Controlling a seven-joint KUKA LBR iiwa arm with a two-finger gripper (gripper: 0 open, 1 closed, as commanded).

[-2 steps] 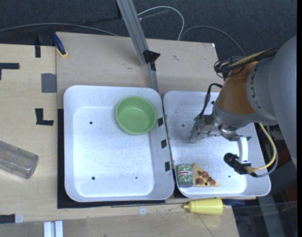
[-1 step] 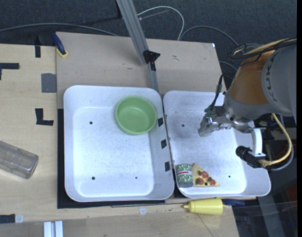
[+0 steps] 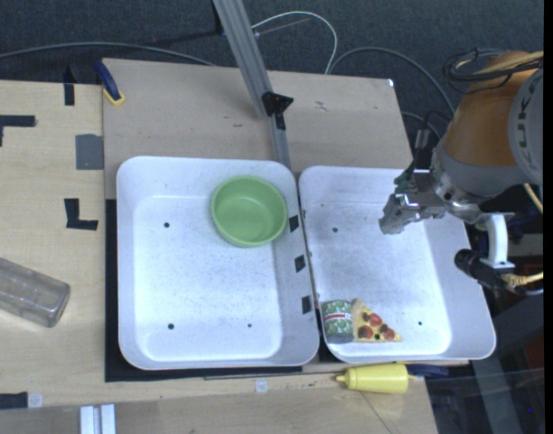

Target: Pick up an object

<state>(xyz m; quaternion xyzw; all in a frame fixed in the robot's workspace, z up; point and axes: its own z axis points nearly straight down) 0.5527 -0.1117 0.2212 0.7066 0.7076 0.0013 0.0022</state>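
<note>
A green bowl (image 3: 249, 210) sits at the back right of the left bin (image 3: 150, 269). In the right bin (image 3: 439, 297), a pizza-slice toy (image 3: 374, 325) lies at the front left corner beside a small green packet (image 3: 338, 320). My gripper (image 3: 396, 215) hangs over the back of the right bin, well behind the pizza slice and to the right of the bowl. Nothing shows between its tips.
A yellow mustard bottle (image 3: 378, 378) lies on the bench just in front of the right bin. A clear plastic cylinder (image 3: 23, 289) rests at far left. A grey metal pole (image 3: 249, 52) slants down to the bins' back edge. Cables run behind the bench.
</note>
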